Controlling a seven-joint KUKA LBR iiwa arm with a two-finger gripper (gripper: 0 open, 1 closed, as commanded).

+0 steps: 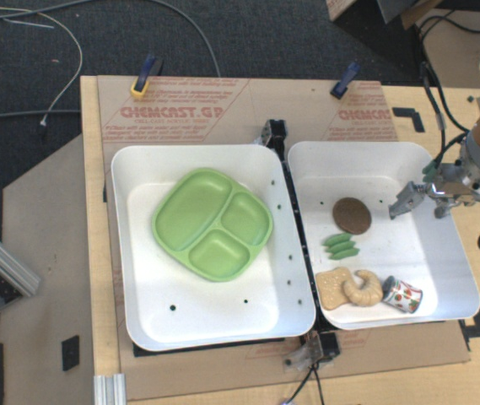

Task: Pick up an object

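Observation:
In the right bin (pixel 442 251) lie a round brown cookie (pixel 352 215), a green pea pod (pixel 341 244), a tan cracker (pixel 332 285), a croissant (pixel 364 288) and a small red-and-white can (pixel 403 294) on its side. My gripper (pixel 421 206) hangs over the bin's upper right part, to the right of the cookie and apart from it. Its two fingers are spread open with nothing between them. The arm reaches in from the right edge.
A green divided plate (pixel 213 224) fills the middle of the left bin (pixel 138 302). Black clips (pixel 274 132) join the bins at the back and front. Two blue clamps (pixel 145 74) hold the cardboard at the back. Cables run near the arm.

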